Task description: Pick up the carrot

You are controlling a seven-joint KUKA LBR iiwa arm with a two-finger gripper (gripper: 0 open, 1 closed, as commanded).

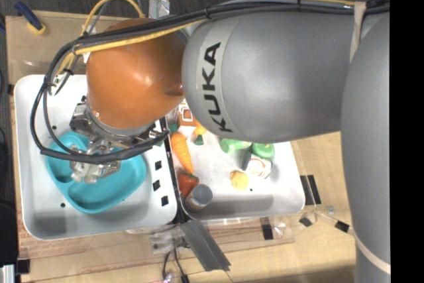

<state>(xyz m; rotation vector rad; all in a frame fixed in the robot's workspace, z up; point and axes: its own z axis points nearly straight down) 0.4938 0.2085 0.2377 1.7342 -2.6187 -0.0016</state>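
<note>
Hovering over the teal plastic bowl [99, 192] in the left white bin [30, 142], the metal two-finger gripper [93, 166] hangs under the arm's orange band [129, 76]; whether it is spread or closed I cannot tell. Well to its right, the orange carrot [181, 150] lies in the right white bin [291, 189], along the wall between the bins, beside a red toy [186, 180] and a grey cylinder [199, 195].

My gripper [93, 166] hangs over the bowl [99, 192] in the left bin [33, 209]; the carrot [181, 150] lies to its right, in the right bin [291, 189]
</note>
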